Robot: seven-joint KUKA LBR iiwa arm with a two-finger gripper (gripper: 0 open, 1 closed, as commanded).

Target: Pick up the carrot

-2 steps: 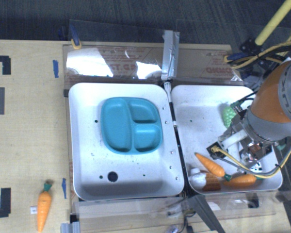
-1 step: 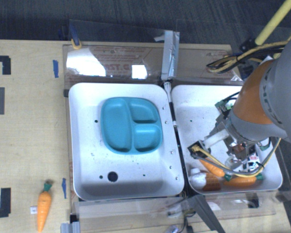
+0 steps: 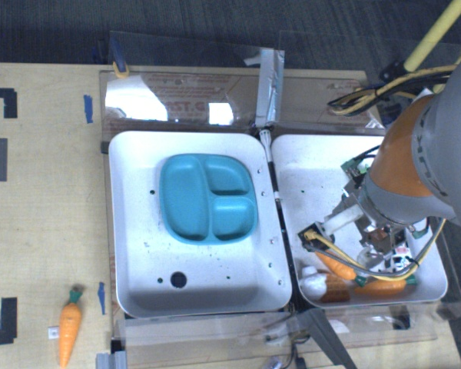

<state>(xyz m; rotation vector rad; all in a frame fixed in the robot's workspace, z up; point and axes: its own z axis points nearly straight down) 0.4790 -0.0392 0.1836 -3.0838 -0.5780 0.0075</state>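
Step in hand: the descent onto the orange tapered toy carrot [image 3: 336,267] is being judged as the current step; no lift is being shown yet.

Pincer state: the grey two-finger gripper [image 3: 373,246] is being hidden by its own wrist and cables, so released or clenched cannot be told.

Gripper place: it is being held low in the shallow white right-hand bin [image 3: 307,167], in the lower right of the frame, just above and right of the carrot.

Doing it well: the approach is best being shifted slightly toward the lower left, so that the carrot's thick middle is being straddled across its width, not along its length.

Care needed: the looping yellow cable [image 3: 346,258] is being draped across the carrot, and it should be kept out of the grasp.

Crowding: a second orange piece [image 3: 386,286] and a small white object [image 3: 315,284] are lying close by, along the bin's lower edge, so a neighbour could be caught instead.

Carrot's look: it is bright orange, smooth and narrowing toward the upper left; its leafy end is not being made out clearly.

Elsewhere: another orange toy carrot with a green top [image 3: 69,325] is lying on the pale wooden bench [image 3: 38,206], lower left, well apart from the arm.

Left bin: a teal divided plastic plate [image 3: 207,198] is resting there.
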